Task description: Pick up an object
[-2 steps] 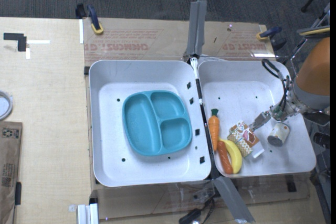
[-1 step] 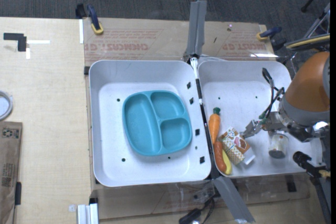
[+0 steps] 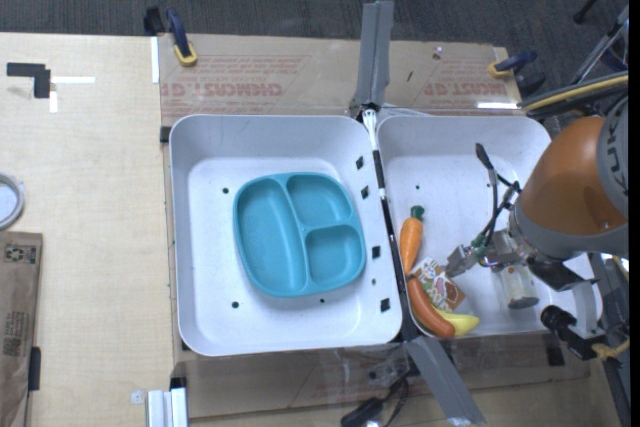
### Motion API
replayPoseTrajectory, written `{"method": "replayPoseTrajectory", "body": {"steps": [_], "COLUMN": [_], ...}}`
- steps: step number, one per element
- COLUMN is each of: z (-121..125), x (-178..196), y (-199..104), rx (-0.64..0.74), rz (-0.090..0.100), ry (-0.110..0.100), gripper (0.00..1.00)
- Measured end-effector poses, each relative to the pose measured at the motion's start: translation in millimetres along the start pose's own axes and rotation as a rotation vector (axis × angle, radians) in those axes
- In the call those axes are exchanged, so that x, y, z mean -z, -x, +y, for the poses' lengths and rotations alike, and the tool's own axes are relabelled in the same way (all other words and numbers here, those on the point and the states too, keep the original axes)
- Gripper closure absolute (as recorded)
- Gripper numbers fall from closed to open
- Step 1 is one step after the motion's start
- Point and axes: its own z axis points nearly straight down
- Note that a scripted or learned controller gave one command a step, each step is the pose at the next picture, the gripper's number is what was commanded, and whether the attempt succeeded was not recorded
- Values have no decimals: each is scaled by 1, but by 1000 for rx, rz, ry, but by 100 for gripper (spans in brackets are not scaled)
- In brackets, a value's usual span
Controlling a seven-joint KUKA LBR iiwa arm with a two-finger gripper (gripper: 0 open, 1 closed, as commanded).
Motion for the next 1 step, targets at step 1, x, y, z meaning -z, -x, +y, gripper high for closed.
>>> {"method": "replayPoseTrajectory", "body": {"steps": [1], "z": [109], "x": [-5], "y": [30], "rx": [-137], "rz": [11], "ry": [-15], "gripper": [0]}}
